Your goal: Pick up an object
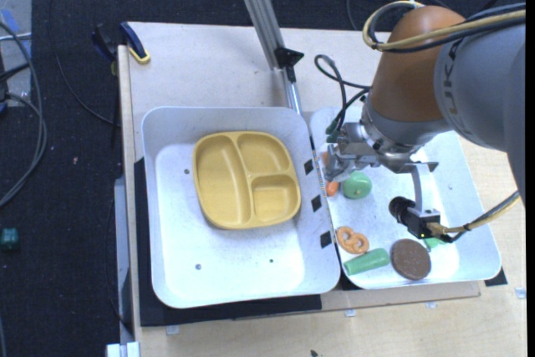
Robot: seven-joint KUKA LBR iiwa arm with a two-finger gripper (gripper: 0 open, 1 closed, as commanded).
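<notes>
No text, label, brand, number or sign can be read on anything here.

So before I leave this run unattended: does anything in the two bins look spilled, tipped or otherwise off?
Nothing stands out. The yellow divided plate lies flat and upright in the left bin, a little skewed to its walls. In the right bin, the pretzel, green block, brown disc and green ball rest separately near the tool.
</notes>
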